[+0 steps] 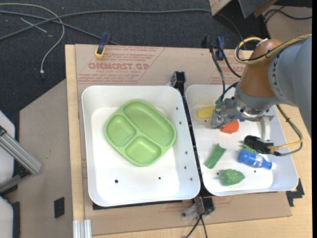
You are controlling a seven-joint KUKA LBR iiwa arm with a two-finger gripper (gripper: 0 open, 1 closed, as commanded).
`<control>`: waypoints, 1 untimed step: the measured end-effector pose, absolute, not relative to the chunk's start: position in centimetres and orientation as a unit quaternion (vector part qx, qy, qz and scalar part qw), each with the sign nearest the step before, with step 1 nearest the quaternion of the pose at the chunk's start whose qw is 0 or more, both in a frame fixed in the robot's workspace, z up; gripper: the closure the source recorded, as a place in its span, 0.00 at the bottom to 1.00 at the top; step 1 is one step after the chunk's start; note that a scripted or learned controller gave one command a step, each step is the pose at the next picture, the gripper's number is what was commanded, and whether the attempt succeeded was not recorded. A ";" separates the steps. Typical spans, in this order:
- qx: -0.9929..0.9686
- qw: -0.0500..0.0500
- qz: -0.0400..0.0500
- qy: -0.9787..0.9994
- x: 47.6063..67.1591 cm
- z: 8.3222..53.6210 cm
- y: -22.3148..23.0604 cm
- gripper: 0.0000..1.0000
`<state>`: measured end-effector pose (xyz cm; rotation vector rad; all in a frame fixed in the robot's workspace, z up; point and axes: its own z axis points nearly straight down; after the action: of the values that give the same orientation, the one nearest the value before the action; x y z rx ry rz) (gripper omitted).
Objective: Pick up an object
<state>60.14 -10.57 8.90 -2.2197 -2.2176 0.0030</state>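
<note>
Whether our fingers [221,119] are open or closed we cannot tell; they sit low in the right bin [282,180], just beside the orange object [230,128] and yellow object [205,113]. Nothing looks lifted, so the pick remains undone. Bins rest on a cardboard-covered counter [129,63] above dark carpet [39,43].

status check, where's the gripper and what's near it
Gripper low in right bin, grip unclear. Orange piece beside it, yellow piece just left. Nothing seen held.
</note>
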 end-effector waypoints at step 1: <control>-0.707 0.002 0.000 -0.707 60.2 8.5 -10.5 0.00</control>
<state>60.16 -10.55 8.53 -2.2204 -2.2180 0.0014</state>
